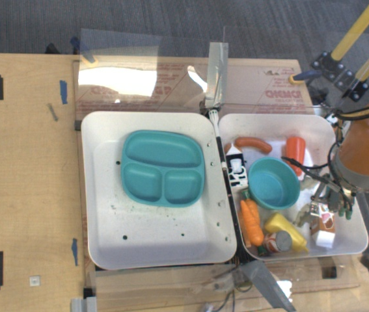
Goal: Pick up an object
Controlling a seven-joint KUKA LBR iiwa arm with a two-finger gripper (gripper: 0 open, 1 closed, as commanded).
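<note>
Left bin (99, 194): just a teal divided plate (163, 168), flat and wide, poor pinch target. Skip it.

Right bin (356, 239), left to right: small black-and-white item (237, 169) at the divider, sausage (253, 144) at the back, carrot (251, 222) along the near-left wall, teal bowl (273, 183) mid-bin, yellow piece (286, 227) with a grey-capped can (280, 242) touching it in front, orange cylinder (294, 151) behind the bowl.

Gripper (321, 214) is low at the bin's right side, near a small red-and-white block (326, 229). Cables clutter it, so I can't tell the jaw state or whether anything is held.

Likely all light toy plastic (stiff, smooth, slippery). Best bet looks like the carrot: pinch across the mid-body, away from the wall. Bowl: rim grip only, may tilt.
</note>
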